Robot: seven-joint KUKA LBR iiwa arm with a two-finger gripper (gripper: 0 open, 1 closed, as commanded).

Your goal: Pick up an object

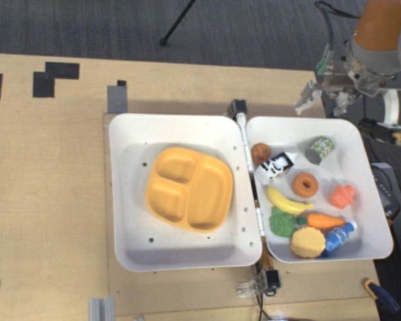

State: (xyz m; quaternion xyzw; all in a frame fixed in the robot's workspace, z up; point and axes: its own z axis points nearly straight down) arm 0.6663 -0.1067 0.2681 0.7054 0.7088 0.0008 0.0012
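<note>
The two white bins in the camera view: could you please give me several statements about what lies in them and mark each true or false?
1. The yellow sectioned plastic tray lies in the left white bin. True.
2. The brown ring-shaped toy doughnut lies in the left bin. False: it lies in the right white bin.
3. The yellow toy banana lies next to the green leafy toy vegetable. True.
4. The tool is down among the toys. False: it is above the right bin's far edge, holding nothing.
5. The orange toy carrot sits on the tray. False: it lies in the right bin, by the blue toy bottle.
</note>
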